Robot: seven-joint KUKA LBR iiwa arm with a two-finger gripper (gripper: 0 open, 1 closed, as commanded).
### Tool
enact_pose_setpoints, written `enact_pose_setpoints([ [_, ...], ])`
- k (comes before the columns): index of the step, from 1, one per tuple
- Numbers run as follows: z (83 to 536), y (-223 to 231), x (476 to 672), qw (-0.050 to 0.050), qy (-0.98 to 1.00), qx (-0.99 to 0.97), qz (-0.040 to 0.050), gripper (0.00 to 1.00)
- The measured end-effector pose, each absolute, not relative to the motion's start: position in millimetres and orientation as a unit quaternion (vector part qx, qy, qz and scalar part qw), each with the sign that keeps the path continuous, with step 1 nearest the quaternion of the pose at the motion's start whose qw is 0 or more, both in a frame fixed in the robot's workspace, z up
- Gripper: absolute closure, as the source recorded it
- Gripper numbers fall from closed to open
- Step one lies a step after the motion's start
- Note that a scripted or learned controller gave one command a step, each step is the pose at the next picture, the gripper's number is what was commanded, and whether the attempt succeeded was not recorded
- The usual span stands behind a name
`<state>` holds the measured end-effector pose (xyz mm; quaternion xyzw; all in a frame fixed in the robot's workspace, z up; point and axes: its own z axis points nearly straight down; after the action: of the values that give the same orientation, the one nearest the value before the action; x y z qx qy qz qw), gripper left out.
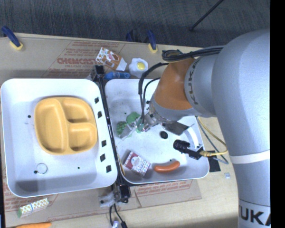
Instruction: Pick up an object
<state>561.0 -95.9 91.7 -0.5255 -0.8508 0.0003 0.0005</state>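
Observation:
My gripper point(143, 124) reaches down into the right bin point(118, 90), under the orange band of the wrist. It sits right against a green object point(131, 118) and a pale wrapped piece point(123, 129) near the bin's middle left. A red and white packet point(136, 163) lies at the bin's front, with an orange sausage-shaped toy point(166, 166) to its right. A small dark round thing point(164, 135) rests on the bin floor behind them.
The left bin point(19, 175) holds a yellow divided tray point(65, 124). Behind the bins lie a printed carton point(107, 57), a blue item point(117, 74) and a yellow and white toy point(139, 65). The big grey arm covers the right side.

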Motion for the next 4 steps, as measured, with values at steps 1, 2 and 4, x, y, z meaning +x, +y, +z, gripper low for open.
enact_pose_setpoints([
  [1, 92.7, -98.0, 657.1, 0.0, -0.94, -0.341, 0.0006, 0.0],
  [2, 192.6, -65.0, 604.1, 0.0, -0.994, -0.113, 0.0003, 0.0],
  [4, 97.8, -105.2, 618.9, -0.004, -0.999, -0.05, 0.0, 0.0],
])
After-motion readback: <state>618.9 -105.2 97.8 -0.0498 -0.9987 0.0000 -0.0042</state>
